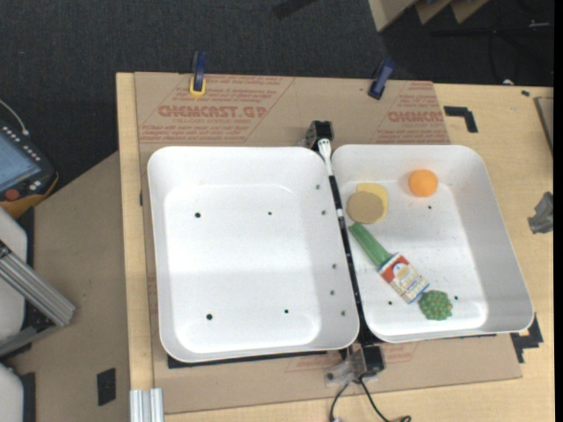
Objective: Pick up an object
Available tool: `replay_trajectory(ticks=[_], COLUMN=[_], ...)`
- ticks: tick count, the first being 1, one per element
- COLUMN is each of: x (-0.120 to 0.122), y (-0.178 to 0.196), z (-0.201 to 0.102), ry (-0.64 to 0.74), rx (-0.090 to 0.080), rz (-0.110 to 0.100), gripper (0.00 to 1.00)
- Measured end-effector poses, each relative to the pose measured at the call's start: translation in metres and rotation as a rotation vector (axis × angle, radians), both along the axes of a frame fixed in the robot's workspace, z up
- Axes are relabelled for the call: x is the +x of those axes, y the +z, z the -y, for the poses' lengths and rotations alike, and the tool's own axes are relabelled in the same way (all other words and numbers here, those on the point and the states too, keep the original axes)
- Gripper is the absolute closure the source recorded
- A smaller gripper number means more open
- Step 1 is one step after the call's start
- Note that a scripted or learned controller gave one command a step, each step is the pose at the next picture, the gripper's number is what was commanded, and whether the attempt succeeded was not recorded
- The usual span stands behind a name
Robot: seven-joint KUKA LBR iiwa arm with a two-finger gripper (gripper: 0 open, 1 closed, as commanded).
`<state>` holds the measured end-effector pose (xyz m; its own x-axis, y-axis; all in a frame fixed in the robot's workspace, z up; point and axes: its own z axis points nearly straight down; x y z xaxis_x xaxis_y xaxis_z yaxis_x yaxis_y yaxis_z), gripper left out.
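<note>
Within the right-hand shallow white bin (493, 236) lie a tan round puck (367, 204), a small orange ball (423, 183) — apart — and a green-handled brush (400, 273) with a labelled middle.

Both bins are white: the left bin (176, 236) has small black dots. In the right bin (475, 236), an orange ball (423, 183) sits at 1 o'clock. A tan round block (367, 204) is at 10 o'clock. The long toy (400, 274) is green, with a white and red label. The board (264, 104) underneath is brown with red letters.
</note>
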<state>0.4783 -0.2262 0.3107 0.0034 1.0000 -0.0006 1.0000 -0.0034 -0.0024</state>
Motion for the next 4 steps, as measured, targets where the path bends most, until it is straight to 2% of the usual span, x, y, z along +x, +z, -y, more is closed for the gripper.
replay_trajectory(ticks=[1,2,3,4], x=[0.002,0.000,0.003,0.000], y=[0.062,0.001,0.081,-0.035], z=[-0.018,-0.002,-0.042,-0.033], ry=[0.006,0.002,0.009,0.002], rx=[-0.004,0.002,-0.003,0.004], rz=[0.012,-0.003,0.014,-0.007], gripper=[1.00,1.00,1.00,1.00])
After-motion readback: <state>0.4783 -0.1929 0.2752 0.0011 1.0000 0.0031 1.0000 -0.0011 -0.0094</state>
